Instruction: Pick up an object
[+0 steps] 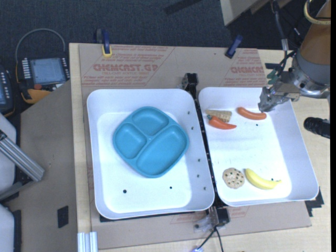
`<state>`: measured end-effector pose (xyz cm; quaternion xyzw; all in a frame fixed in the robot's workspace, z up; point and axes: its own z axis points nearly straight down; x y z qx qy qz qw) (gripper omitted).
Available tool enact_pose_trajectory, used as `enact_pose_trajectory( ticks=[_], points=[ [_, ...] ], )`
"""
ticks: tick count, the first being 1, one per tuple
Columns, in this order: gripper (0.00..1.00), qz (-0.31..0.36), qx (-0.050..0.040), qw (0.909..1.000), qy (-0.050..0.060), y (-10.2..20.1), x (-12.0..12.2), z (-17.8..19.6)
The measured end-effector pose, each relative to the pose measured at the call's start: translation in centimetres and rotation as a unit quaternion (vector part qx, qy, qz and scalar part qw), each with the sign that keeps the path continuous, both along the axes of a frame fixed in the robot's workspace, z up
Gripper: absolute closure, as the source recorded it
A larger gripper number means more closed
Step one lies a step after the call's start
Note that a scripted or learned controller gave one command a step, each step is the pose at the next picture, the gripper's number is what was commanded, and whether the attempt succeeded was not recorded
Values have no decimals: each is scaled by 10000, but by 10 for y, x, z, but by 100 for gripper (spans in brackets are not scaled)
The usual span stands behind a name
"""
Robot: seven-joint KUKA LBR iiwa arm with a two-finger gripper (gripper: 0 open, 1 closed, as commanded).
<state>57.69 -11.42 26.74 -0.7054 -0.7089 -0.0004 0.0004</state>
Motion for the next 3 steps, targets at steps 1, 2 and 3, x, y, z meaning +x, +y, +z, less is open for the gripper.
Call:
enact_pose_trajectory(
  ticks=[1, 2, 3],
  points=[
    [100, 7, 0, 10000, -7, 56, 8, 2],
    [100, 0, -3, 10000, -7, 102, 20, -7],
    [100, 4, 7, 10000, 26, 157, 19, -28]
  ],
)
